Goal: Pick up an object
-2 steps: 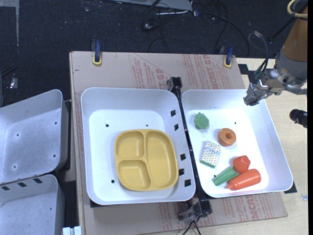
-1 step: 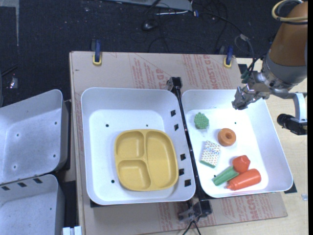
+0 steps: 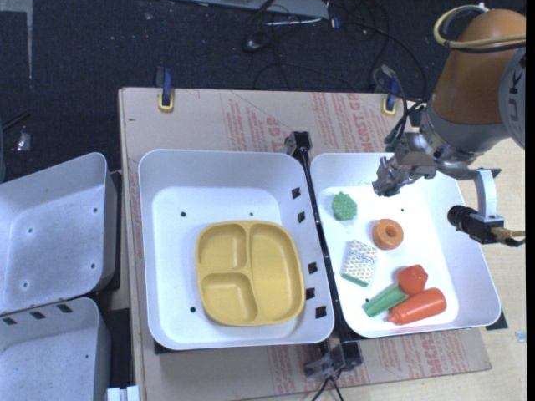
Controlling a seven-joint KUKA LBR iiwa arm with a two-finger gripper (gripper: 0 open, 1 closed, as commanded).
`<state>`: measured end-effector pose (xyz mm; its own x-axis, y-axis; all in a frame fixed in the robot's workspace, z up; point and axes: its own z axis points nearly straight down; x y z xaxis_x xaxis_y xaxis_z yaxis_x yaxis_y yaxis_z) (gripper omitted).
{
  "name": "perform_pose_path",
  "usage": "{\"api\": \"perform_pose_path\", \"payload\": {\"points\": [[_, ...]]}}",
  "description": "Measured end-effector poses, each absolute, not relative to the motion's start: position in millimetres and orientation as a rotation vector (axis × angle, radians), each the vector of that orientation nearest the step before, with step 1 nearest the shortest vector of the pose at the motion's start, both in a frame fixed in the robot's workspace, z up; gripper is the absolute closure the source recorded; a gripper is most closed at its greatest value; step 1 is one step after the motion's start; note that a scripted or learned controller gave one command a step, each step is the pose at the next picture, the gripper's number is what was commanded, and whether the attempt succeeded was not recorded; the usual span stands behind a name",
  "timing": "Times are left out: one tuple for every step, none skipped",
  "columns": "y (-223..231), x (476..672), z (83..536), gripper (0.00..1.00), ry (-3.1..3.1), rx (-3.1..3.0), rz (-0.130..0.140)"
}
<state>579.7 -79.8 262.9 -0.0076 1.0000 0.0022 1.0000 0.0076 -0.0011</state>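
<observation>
Arm (image 3: 481, 73): reaching in from the right, hanging over the right bin's far edge.
Claw (image 3: 389, 184): hovering above the right bin (image 3: 476, 266) near its far left area; grip state is not showing clearly, cannot tell.
Green studded piece (image 3: 343, 205): lying near the bin's left wall, just beside the claw, apart from it.
Orange ring (image 3: 388, 234): sitting mid-bin.
Patterned block (image 3: 361, 262): lying tilted beside the left wall.
Red pepper (image 3: 412, 278), green stick (image 3: 384, 300) and carrot (image 3: 418, 307): clustering at the near edge, touching.
Left bin (image 3: 167, 224): carrying a yellow divided tray (image 3: 249, 272) at its centre.
Surface (image 3: 217, 115): carrying both bins side by side.
</observation>
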Motion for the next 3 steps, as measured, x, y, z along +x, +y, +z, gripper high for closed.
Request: {"api": "perform_pose_path", "payload": {"points": [[-30, 571.2, 248, 1.0, -2.227, -2.211, 0.001], [19, 561.8, 236, 1.0, -2.228, -2.211, 0.001], [71, 554.1, 233, 1.0, -2.228, -2.211, 0.0]]}}
